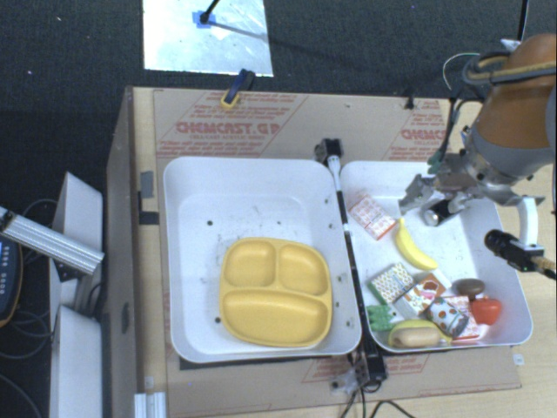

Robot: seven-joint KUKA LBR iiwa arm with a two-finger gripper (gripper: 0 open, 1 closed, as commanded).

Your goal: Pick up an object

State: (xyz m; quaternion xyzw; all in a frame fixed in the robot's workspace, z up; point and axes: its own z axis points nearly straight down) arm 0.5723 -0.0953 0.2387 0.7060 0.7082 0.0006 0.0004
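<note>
Left bin [187,233] held yellow molded tray [277,291], smooth plastic, 3 compartments. Right bin [513,325]: pink packet [372,216], then banana [413,247], curved, glossy, long axis running diag. upper-left to lower-right. Lay just below-left of gripper [432,200], close but apart. Gripper state: cannot tell. Small boxes and toy food clustered along near edge.

A silver sheet [207,23] lies beyond the cardboard-covered bench [261,120] (yellow-handled tool [236,89] at its edge).

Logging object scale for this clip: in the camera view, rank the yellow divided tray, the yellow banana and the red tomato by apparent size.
1. Yellow divided plastic tray
2. Yellow toy banana
3. Red round tomato
</note>
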